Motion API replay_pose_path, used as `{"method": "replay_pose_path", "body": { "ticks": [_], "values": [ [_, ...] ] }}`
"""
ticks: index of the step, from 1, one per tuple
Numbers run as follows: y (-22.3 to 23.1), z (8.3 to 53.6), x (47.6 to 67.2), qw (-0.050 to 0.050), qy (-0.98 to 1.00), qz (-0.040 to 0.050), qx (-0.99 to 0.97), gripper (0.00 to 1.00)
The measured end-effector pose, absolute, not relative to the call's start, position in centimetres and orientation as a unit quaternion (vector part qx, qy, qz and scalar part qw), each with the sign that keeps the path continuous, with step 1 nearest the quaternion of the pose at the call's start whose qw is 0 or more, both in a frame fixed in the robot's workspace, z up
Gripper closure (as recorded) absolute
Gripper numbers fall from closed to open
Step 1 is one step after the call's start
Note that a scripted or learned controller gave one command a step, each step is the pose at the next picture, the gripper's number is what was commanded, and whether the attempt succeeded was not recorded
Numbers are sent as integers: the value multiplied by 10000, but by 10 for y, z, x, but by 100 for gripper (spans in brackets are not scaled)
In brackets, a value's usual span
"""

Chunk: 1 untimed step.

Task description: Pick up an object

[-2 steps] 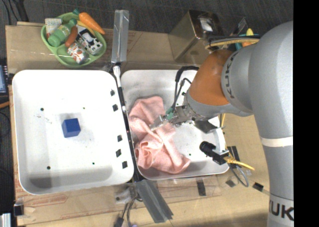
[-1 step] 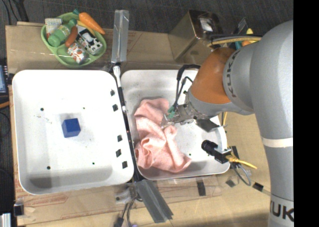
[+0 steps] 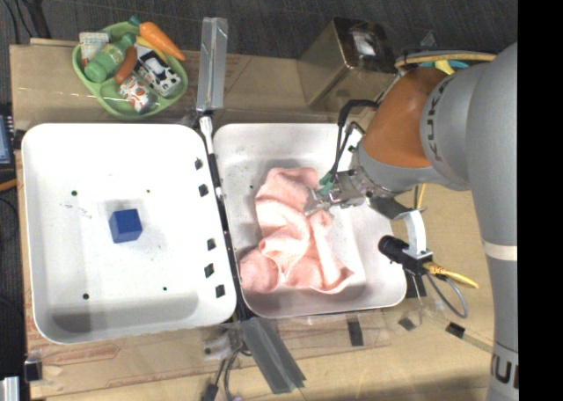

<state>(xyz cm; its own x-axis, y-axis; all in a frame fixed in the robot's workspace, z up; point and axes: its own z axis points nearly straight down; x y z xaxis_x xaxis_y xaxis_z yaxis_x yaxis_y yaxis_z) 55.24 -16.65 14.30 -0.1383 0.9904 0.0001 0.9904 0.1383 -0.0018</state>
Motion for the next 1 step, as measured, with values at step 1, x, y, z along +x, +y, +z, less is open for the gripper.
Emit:
{"method": "replay_pose_path", "body": {
  "ticks": [1],
  "values": [
    [-158, 94, 546, -21, -7977, -10, -6030, 100]
  ]
}}
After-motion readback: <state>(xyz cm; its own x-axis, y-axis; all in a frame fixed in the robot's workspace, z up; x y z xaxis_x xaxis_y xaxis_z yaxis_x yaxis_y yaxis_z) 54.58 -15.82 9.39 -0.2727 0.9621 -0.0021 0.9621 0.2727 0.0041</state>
